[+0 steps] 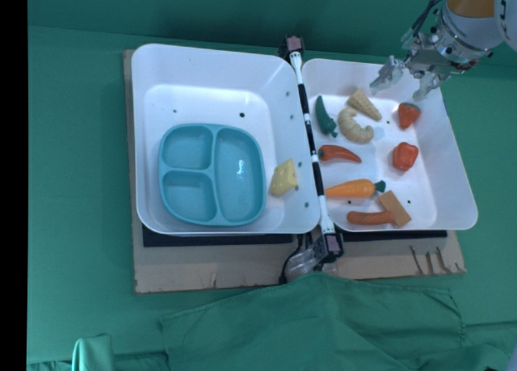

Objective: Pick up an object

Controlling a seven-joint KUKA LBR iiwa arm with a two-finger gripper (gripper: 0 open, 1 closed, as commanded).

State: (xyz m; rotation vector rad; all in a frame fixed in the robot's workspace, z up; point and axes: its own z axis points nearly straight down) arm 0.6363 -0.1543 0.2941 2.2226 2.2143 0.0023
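Observation:
My gripper [405,82] hovers over the back of the right bin [452,175], fingers spread open with nothing between them. Just below it lie a red strawberry [408,114] and a yellow corn cone [364,105]. Further into the bin are a pale curved banana piece [355,126], a green pepper [325,115], a red chili [339,153], a red bell pepper [405,155], an orange carrot [355,189], a sausage [368,218] and a tan block [394,208].
The left bin [161,70] holds a blue divided plate [212,174] and a yellow cheese wedge [283,178] near its right wall. A black-and-white divider bar [310,143] runs between the bins. Green cloth [323,321] lies bunched at the front.

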